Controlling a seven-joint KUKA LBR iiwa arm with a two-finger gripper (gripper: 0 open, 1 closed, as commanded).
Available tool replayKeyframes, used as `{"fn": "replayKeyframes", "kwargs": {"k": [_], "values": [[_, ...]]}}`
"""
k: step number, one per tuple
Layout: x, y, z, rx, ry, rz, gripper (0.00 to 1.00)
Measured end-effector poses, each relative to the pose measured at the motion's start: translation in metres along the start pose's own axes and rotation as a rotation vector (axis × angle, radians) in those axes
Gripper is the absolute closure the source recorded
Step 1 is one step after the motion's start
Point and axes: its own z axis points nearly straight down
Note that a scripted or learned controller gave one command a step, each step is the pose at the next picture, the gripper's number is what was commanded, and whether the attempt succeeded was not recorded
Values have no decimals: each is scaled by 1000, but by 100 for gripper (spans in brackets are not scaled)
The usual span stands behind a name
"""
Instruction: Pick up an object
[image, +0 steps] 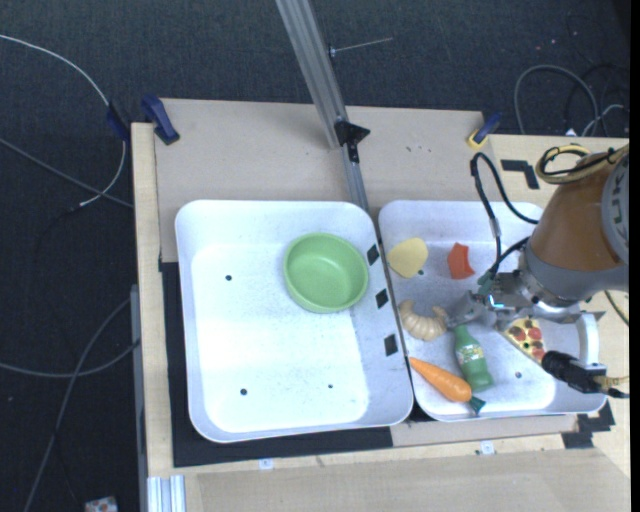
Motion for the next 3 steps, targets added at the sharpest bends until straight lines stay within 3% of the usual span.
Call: {"fn": "replayKeyframes", "kwargs": {"k": [1, 2, 3], "values": [[1, -1, 13, -2, 1, 0, 0], [2, 0, 1, -4, 3, 0, 100], [-8, 0, -49, -18, -7, 0, 100]]}}
